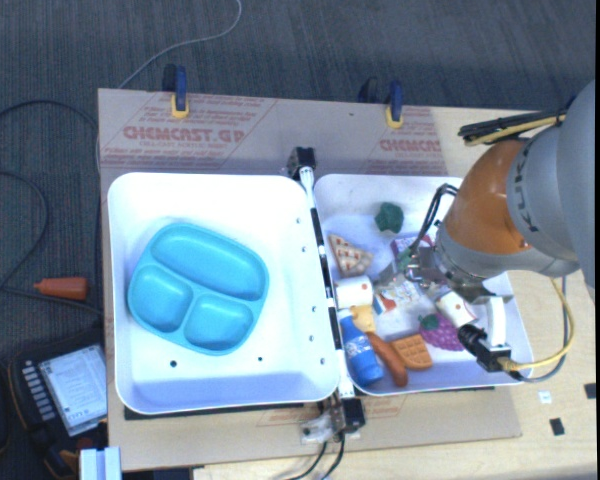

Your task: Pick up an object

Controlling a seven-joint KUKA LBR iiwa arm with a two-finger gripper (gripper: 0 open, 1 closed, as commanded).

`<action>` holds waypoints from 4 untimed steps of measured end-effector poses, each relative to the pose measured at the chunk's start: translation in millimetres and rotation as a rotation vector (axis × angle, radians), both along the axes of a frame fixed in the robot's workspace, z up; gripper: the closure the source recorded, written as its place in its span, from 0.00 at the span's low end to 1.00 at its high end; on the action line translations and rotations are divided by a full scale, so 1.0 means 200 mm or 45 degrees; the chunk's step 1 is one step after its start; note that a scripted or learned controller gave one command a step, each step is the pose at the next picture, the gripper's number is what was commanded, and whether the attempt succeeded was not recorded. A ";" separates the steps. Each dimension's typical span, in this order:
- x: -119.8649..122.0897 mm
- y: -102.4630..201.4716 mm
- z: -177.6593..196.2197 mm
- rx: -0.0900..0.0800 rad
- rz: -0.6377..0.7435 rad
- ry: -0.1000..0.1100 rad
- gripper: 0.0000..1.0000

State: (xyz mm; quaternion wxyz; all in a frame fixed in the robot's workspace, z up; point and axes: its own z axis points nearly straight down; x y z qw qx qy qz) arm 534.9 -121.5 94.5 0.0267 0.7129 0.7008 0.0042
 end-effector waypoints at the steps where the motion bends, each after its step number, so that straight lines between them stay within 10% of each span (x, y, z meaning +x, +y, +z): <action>1: 0.00 0.02 0.04 0.010 0.008 0.013 1.00; 2: 0.00 0.00 0.05 0.001 0.004 0.007 0.00; 4: -0.22 0.10 -0.02 0.020 0.012 0.022 0.00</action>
